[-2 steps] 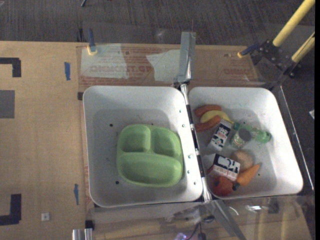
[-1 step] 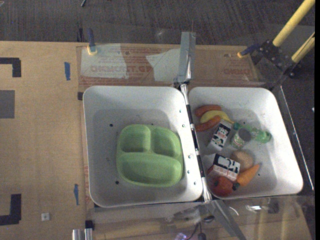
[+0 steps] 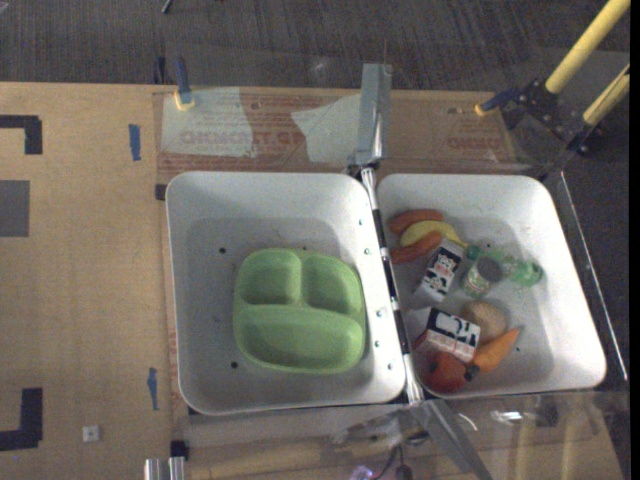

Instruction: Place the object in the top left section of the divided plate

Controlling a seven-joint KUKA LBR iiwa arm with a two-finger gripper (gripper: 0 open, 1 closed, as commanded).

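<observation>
Nearest us in the right bin (image 3: 575, 353) we see a red piece (image 3: 448, 372) touching an orange carrot (image 3: 497, 348); just behind them lie a small carton (image 3: 453, 332), its black-and-white print too small for us to read, and a brown round piece (image 3: 486, 316); further back stand a second carton (image 3: 439, 272), equally unreadable, and a green bottle (image 3: 484, 276); farthest are a yellow banana (image 3: 434, 234) between two orange sausages (image 3: 415, 218). In the left bin (image 3: 200, 218) sits the green divided plate (image 3: 300, 309), its top left section (image 3: 270, 276) on the far side; beyond the bins, printing on the cardboard (image 3: 215, 133) is illegible to us.
</observation>
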